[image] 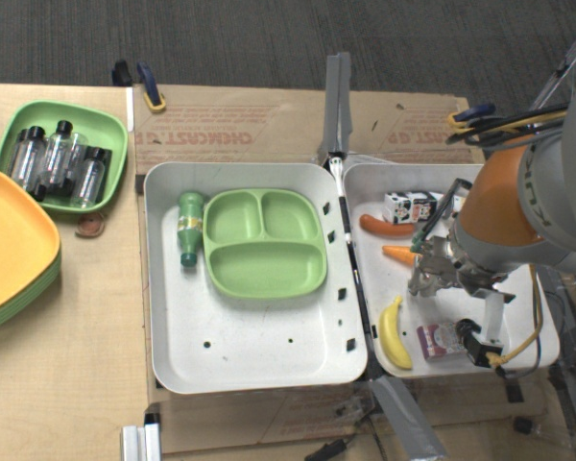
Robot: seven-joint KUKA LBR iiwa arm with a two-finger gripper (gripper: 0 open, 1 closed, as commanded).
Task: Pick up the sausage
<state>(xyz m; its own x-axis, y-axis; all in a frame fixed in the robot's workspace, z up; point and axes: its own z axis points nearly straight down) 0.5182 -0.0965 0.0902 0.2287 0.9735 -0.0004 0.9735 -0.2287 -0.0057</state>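
Note:
The sausage (382,225), reddish-brown and slightly curved, lies in the right bin (547,349) near its left wall, just below a small black-and-white carton (410,206). An orange carrot (398,254) lies just below the sausage. My gripper (423,279) hangs over the middle of the right bin, right of and below the carrot, a short way from the sausage. Nothing shows in its grasp. The grey wrist with its orange band (494,209) covers the bin's right part.
A banana (395,333) and a purple packet (436,340) lie at the right bin's front. The left bin (259,353) holds a green divided plate (265,243) and a green bottle (189,228). A green tray of bottles (62,157) and stacked yellow plates (14,257) sit far left.

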